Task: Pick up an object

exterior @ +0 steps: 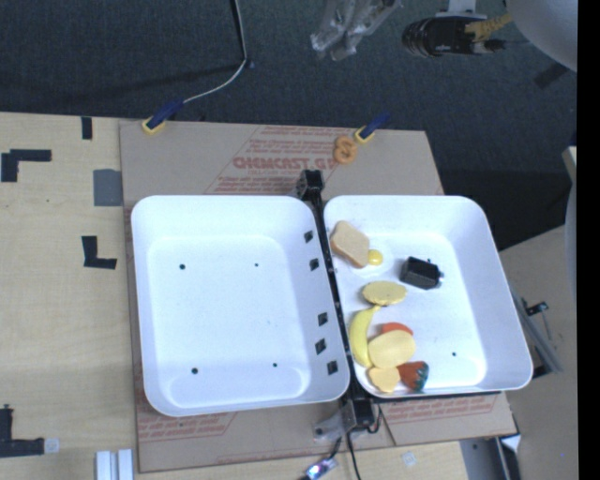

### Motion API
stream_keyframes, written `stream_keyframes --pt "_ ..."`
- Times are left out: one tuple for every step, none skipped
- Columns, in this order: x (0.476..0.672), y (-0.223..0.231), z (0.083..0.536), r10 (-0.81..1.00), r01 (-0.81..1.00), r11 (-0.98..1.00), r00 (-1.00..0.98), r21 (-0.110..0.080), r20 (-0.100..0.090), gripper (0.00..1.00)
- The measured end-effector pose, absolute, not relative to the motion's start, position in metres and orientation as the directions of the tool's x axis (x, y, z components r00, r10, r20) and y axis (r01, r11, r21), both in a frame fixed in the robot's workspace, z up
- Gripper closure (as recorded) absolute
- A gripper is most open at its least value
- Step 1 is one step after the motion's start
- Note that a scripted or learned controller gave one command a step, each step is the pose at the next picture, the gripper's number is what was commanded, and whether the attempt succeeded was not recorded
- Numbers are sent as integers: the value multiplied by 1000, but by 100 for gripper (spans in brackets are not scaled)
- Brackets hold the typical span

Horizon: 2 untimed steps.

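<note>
The tool (345, 26) hangs blurred above the bench's far edge (I cannot tell its state), well apart from the right bin (487, 281), where banana (359, 337) and pale slices (389, 349) crowd touching, so a descent may pinch two or slip.

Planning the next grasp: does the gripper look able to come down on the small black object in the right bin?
Probably yes. The gripper hangs high beyond the bins, and the black object lies by itself on bare floor of the right bin, apart from the food pieces, nothing over it.
</note>
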<state>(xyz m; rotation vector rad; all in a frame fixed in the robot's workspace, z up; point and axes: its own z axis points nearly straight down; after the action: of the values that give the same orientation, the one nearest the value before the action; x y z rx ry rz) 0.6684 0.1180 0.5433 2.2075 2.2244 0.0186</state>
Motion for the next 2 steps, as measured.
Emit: stream_keyframes --pt "643 139 455 1000 1000 3 -3 -13 -3 100" --pt "614 127 267 1000 1000 0 0 -23 -6 100"
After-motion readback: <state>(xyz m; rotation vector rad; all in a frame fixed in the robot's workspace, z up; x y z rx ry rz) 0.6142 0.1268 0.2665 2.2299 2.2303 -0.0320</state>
